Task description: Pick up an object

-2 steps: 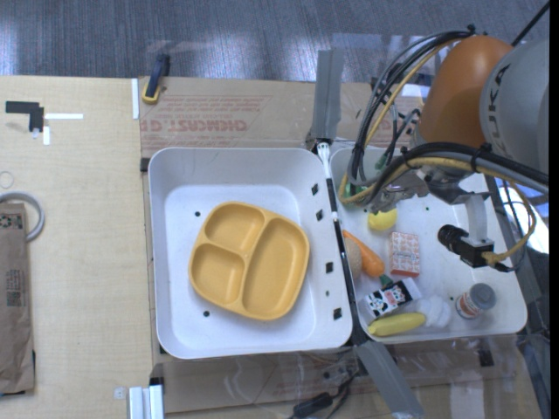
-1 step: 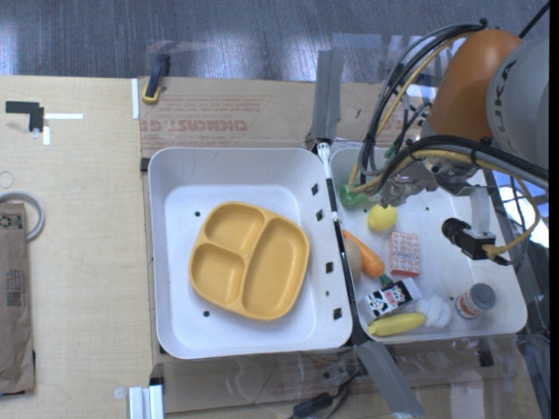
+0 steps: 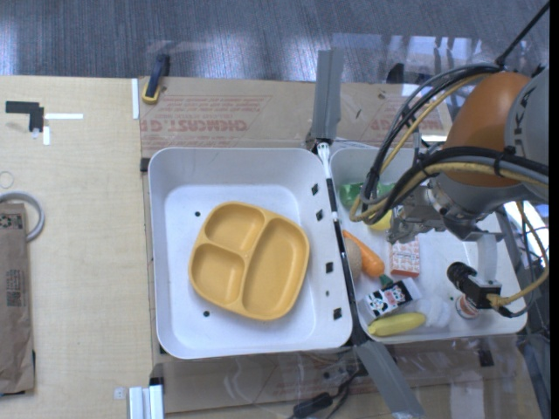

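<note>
Carrot [image 3: 365,251] lies in the right bin [image 3: 515,326], just left of the pincer [image 3: 403,231]; whether that pincer is wide or narrow, I cannot tell.

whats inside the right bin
In the right bin: a carrot, a banana, a black-and-white carton, a red-and-white packet, something green. The arm covers the rest.

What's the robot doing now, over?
Arm low over right bin. Carrot, banana, small carton lying loose, nothing lifted. Left bin holds yellow plate. Cables hide the grip.
</note>
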Motion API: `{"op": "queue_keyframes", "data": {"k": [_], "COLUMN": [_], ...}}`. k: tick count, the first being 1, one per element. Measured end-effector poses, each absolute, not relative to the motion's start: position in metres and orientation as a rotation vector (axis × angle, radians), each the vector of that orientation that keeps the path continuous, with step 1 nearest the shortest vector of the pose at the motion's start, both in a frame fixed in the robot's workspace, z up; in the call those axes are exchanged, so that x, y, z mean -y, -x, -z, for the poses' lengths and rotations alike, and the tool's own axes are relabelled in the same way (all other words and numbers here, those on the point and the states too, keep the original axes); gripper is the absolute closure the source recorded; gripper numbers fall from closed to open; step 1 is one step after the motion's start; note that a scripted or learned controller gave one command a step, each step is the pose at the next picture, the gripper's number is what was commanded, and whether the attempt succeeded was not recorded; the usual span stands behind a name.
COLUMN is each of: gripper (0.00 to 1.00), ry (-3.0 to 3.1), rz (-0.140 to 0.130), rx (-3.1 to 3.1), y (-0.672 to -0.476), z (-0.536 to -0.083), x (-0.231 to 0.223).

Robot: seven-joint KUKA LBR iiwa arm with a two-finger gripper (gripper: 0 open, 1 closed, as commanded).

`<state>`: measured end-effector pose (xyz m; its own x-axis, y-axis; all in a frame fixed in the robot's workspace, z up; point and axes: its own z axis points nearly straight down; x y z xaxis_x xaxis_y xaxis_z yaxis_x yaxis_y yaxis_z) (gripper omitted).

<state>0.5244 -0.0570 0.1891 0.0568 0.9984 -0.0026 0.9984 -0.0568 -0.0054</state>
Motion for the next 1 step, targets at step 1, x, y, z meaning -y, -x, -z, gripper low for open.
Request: {"op": "queue_keyframes", "data": {"k": [1], "gripper": [0.00], "ry": [2.283], "rz": [-0.008], "rx": [2.155], "y": [-0.5244], "z": [-0.1891], "x": [0.0569]}}
